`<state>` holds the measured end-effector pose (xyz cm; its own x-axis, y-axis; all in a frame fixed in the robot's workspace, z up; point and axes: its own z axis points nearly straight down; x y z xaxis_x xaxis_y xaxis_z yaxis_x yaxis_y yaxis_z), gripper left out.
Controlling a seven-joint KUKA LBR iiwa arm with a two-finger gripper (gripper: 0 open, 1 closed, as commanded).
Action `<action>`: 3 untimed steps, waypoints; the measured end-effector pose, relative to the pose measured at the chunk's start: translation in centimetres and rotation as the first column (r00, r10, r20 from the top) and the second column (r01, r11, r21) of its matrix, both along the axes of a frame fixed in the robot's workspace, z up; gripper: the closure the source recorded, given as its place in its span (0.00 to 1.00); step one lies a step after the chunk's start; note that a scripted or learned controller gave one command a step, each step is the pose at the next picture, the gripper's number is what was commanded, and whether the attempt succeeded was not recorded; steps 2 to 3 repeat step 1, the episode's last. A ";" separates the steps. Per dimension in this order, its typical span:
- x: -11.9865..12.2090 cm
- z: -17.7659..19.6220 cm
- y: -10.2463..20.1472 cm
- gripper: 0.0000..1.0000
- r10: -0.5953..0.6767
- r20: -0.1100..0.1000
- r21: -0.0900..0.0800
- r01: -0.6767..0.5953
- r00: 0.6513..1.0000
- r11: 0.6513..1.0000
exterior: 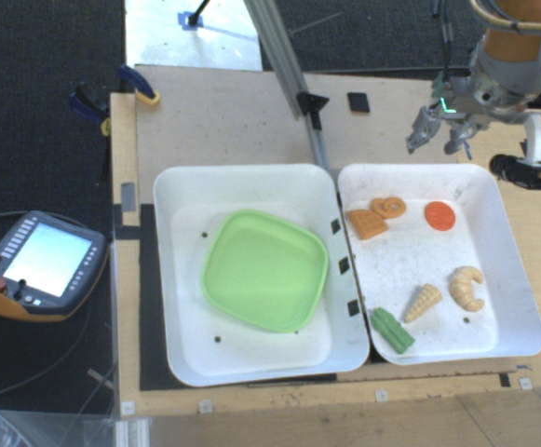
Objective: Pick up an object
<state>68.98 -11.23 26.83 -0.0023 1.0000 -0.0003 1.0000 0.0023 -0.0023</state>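
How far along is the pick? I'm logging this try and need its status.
Nothing looks done yet. The gripper hangs above the bench beyond the right bin, its fingers spread with nothing between them. The red disc, pretzel, cracker, croissant, cone and green piece all lie in that bin. Left: choose one, descend, grasp, lift.

Left: control pad (37,266) with pale screen, laid on dark carpet (37,110) beside the bench (223,128). Upper left: blue and yellow clamps (112,96) fixed at the bench corner. Centre top: slanted metal pole (275,40); small black square (358,102) placed flat nearby.
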 end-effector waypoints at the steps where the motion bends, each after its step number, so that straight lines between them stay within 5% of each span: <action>1: 0.0 0.0 0.0 0.00 0.000 0.000 0.000 0.000 1.000 1.000; 3: 0.0 0.0 0.0 0.00 0.000 0.000 0.000 0.000 1.000 1.000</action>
